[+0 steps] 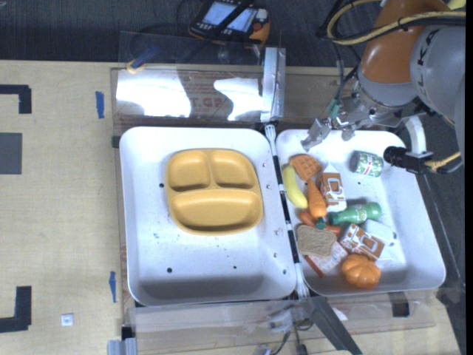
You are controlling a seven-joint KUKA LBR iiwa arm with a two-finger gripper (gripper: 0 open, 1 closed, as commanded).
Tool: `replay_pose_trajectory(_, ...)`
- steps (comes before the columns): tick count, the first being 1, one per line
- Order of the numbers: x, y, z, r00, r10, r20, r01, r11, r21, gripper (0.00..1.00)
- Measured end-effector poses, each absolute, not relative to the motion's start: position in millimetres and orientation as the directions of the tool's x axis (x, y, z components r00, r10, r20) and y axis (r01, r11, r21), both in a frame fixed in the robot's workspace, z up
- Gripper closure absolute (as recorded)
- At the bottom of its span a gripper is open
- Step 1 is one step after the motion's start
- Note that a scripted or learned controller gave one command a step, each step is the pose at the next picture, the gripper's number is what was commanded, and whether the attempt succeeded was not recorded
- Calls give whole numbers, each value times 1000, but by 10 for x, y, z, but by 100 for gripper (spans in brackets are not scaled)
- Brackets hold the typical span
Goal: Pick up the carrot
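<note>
1. Carrot (316,199): smooth orange taper, lying near centre of right bin (425,220), long axis roughly 12 to 6 o'clock, wedged in clutter.
2. At carrot's 9 o'clock, touching or nearly so: yellow banana (294,187), curved, glossy plastic look.
3. At its 11 o'clock: ridged orange-brown piece (304,166), waffle-like texture.
4. At its 3 o'clock: small printed carton (333,189), white and red-brown; below that a green bottle (357,214) on its side.
5. At 6 o'clock of carrot: brown bread slice (316,240), flat and speckled; further toward 5 o'clock a rounded orange pumpkin shape (361,271).
6. Green-and-white can (367,163) on its side at 2 o'clock, apart from the heap.
7. Pincer (322,133): pale metal fingers, over far edge of right bin at 12 o'clock from carrot, well apart from it; released or clenched, cannot tell; nothing visibly between fingers.
8. Left bin (148,265): shallow white plastic, rounded corners, dark specks; holding a yellow three-compartment tray (214,189), matte, soft-edged.
9. Counter (59,198): pale wood-grain board, black corner marks, blue tape bits. Clear plastic sheet (192,87) glaring at 12 o'clock of left bin. Dark floor beyond; handheld screen unit (225,17) at top.
</note>
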State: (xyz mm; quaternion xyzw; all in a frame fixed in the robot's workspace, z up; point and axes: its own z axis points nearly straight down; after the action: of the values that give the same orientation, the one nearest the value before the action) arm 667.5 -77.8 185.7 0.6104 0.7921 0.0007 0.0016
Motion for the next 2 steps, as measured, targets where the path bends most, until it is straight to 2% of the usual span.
replay_pose_trajectory(1,6161,-1017,858,-365,931,-2,931,365,4,0)
replay_pose_trajectory(2,5639,-981,867,-422,906,-2,906,422,5,0)
